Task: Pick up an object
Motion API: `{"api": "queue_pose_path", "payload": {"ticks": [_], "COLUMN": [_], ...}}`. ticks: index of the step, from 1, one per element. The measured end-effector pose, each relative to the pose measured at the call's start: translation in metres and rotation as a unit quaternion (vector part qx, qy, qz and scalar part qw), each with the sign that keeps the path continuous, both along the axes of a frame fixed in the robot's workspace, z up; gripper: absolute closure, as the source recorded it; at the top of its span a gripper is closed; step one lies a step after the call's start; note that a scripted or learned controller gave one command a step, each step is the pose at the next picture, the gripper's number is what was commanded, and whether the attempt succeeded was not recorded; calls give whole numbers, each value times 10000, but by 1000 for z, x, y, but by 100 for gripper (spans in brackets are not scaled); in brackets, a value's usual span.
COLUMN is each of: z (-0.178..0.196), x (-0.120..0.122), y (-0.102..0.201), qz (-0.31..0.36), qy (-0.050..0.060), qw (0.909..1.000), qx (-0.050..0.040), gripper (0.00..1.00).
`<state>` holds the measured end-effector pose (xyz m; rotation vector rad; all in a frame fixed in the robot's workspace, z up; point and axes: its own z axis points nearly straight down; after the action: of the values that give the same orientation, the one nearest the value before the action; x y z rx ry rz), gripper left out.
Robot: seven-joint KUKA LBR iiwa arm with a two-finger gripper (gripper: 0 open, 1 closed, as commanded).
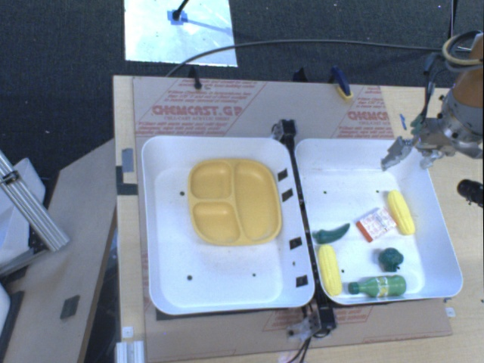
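— Where is the gripper seen?

— It is held over the far right corner of the right bin, above bare floor. Its two fingers are spread apart, and nothing is seen between them.

— What is laid out in that bin?

— A corn cob is placed near the right wall, with a red-and-white packet just beside it on the left. A green pepper is found near the left wall, and a second cob lies below it. A broccoli is set below the packet, and a green bottle is laid on its side along the near wall. All are well apart from the gripper.

— And the left bin?

— A yellow tray with three compartments is held in it.
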<state>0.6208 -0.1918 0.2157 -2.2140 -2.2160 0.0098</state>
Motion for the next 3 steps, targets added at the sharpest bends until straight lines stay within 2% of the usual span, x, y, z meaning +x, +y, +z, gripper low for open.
{"api": "queue_pose_path", "payload": {"ticks": [1, 3], "z": [8, -101], "x": [3, -2], "y": [1, 14], "qz": [16, 11], "qy": [-64, -47], "qw": [10000, 10000], "qx": [-13, -10], "gripper": [0, 0]}}
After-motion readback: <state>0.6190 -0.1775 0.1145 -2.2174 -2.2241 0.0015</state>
